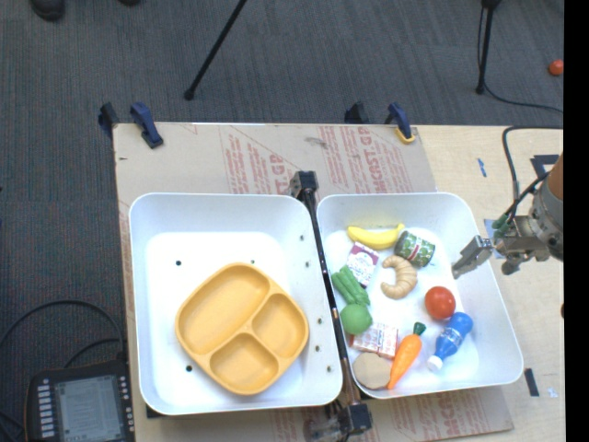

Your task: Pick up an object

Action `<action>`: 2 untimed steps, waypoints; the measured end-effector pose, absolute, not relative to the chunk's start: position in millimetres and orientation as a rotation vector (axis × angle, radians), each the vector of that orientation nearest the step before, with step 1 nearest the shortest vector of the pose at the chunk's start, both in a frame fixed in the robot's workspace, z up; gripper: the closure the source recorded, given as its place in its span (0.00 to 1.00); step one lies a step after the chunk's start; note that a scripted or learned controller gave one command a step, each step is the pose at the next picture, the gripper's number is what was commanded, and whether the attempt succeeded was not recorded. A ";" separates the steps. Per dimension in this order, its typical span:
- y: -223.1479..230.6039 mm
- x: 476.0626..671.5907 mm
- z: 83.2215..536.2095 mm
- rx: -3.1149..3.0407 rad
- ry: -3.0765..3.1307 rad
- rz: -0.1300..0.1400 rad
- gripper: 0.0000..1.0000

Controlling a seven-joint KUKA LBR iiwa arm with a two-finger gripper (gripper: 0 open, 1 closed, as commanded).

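Note:
The right bin [488, 339] holds several toy foods: a yellow banana [375, 236], a green can [416, 248], a tan croissant [398, 276], a red tomato [440, 301], a blue bottle [451, 337] and an orange carrot [405, 357]. My gripper [488, 261] hangs over the bin's right rim, right of the can and above the tomato. Its fingers are spread open, one [469, 255] pointing left into the bin, and nothing is between them.
A green pepper [355, 319], a green pod [348, 285], two small packets [361, 265] [375, 339] and a tan disc [372, 370] lie along the right bin's left side. The left bin [156, 219] holds a yellow divided plate [241, 328]. Blue clamps [145, 122] grip the board's far edge.

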State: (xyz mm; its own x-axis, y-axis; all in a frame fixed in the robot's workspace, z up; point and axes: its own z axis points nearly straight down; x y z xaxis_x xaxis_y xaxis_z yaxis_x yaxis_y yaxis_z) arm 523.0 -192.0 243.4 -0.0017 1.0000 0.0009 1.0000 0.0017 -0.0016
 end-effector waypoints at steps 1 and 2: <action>-150.9 538.5 86.9 -2.219 -2.222 0.001 0.00; -151.8 539.1 97.7 -2.223 -2.215 -0.001 1.00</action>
